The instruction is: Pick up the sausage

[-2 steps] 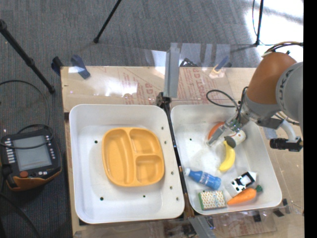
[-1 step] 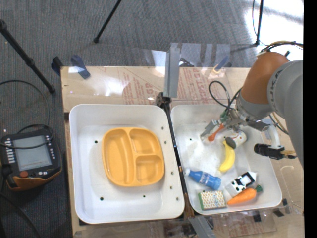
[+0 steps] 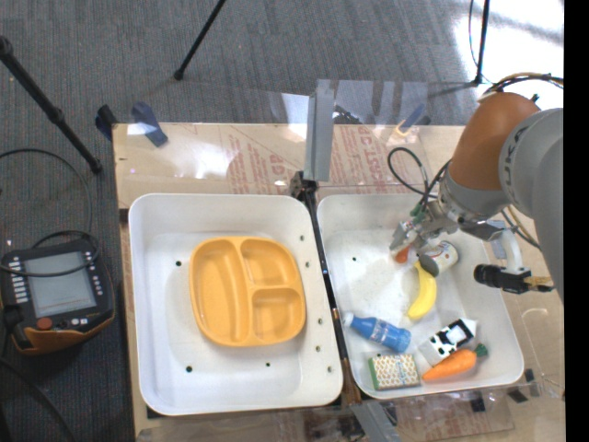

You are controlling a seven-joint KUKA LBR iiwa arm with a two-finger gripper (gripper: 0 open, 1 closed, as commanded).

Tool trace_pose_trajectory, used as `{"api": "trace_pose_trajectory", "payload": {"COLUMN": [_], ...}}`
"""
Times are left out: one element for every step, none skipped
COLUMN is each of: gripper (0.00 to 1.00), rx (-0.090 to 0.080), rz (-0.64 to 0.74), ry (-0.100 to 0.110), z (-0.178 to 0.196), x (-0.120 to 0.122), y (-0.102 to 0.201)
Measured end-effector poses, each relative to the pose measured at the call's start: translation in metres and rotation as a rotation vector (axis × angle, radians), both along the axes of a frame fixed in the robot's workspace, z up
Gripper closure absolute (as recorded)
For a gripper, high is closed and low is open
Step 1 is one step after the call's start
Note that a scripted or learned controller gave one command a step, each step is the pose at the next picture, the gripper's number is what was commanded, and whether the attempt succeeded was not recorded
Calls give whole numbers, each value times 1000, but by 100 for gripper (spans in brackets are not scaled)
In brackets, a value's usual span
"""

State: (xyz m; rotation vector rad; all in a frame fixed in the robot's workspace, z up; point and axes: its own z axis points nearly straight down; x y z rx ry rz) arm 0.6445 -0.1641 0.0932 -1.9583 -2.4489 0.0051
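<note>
I work in what looks like a robotics lab, not a home or a kitchen. My table (image 3: 212, 159) is a bare board sheeted in clear film with red print showing through, and two shallow white bins (image 3: 152, 238) are fixed on it side by side. Beyond it, the floor is grey office carpet (image 3: 276, 44) with black tripod legs (image 3: 207, 28) splayed across it. At the table's left edge sits a teach pendant (image 3: 55, 288) with a lit screen, its black cable looping over the carpet. Loose cables (image 3: 405, 168) trail from my arm (image 3: 511, 159), grey with an orange band.
</note>
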Motion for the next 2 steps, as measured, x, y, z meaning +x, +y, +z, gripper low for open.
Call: {"api": "trace_pose_trajectory", "payload": {"gripper": [100, 100], "rx": [0, -1], "rz": [-24, -6], "ry": [-4, -5], "z": [93, 87], "x": [0, -1], "y": [108, 14]}}
